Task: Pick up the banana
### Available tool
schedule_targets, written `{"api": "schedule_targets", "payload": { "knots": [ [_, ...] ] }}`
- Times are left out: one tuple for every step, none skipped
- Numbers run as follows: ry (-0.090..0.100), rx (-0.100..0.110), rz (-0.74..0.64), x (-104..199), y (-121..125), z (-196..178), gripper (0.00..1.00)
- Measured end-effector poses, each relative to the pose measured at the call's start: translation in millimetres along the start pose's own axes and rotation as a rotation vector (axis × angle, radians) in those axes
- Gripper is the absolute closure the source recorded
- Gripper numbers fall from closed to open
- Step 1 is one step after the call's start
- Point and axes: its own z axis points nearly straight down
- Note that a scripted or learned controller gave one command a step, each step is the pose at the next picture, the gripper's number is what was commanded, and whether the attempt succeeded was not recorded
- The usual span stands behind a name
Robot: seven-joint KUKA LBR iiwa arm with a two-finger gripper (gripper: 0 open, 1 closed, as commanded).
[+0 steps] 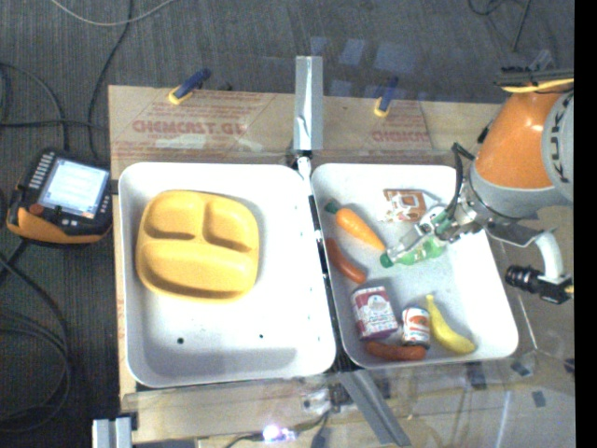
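Bench with two white bins, grab not started yet.
Banana (pixel 449 329) lies in the right bin's (pixel 492 278) near corner, just beside a small jar (pixel 416 326) and above a sausage (pixel 395 350). The claw (pixel 446 224) hovers by a green bottle (pixel 414 248), well apart from the banana; can't tell if it's clenched or released. Next it probably needs to swing toward that corner and drop down.

Soft, even light (slightly grainy)
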Motion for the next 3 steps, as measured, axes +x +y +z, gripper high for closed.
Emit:
{"api": "schedule_targets", "payload": {
  "knots": [
    [-0.002, 0.000, -0.044, -28.2, -12.8, -15.1, 0.00],
    [0.004, -0.006, -0.060, -45.4, -73.6, 84.0, 0.00],
    [-0.023, -0.016, -0.352, -18.8, -70.9, 87.0, 0.00]
  ]
}}
